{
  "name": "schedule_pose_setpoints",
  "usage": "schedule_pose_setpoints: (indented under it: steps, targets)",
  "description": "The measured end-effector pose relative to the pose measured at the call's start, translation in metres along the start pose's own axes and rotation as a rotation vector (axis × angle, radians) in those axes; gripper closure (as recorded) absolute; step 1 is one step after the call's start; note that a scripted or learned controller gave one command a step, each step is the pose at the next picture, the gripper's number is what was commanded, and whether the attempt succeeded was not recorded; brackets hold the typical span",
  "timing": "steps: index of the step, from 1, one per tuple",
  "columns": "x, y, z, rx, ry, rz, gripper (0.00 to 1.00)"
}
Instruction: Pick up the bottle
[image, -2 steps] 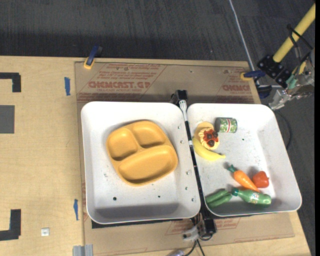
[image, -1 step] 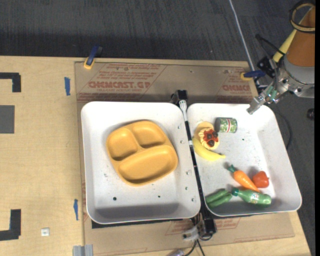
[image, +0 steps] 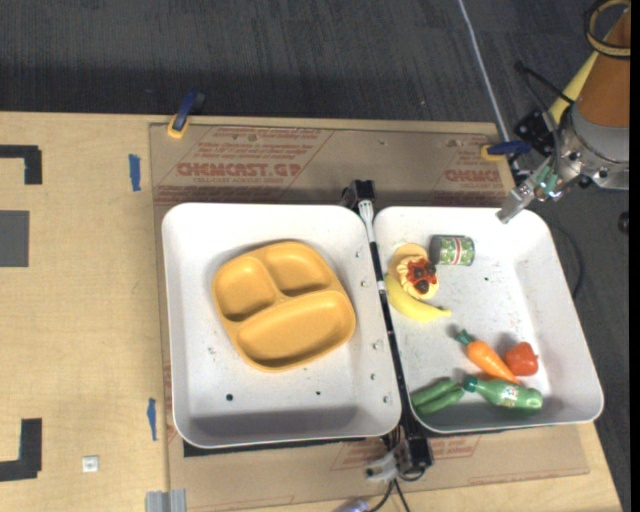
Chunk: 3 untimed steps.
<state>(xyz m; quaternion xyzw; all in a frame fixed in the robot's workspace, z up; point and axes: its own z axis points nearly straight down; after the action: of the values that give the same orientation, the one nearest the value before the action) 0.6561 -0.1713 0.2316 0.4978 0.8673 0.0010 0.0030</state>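
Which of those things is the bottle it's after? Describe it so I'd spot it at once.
Look in the right-hand white bin, down at its near edge. The bottle lies on its side there: green, with a light label, just below the carrot. The dark green vegetable on its left is plain and unlabelled; the bottle has a label and a narrow neck.

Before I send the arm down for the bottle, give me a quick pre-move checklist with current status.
1. Green plastic bottle located, lying in the right white bin's near corner: ok.
2. Bottle free of neighbours: not ok, orange carrot and green pepper crowd it.
3. Gripper above the bottle: not ok, it sits at the bin's far edge.
4. Gripper fingers open: cannot tell.
5. Bottle upright: not ok, on its side.
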Motion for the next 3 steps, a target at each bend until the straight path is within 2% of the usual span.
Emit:
schedule_pose_setpoints:
  steps: [1, 2, 3]
  targets:
    - [-0.051, -0.017, -0.049, 0.002, -0.001, 0.251, 1.00]
    - [0.008, 0.017, 0.009, 0.004, 0.004, -0.054, 1.00]
    - [-0.042, -0.033, -0.027, 0.002, -0.001, -0.011, 1.00]
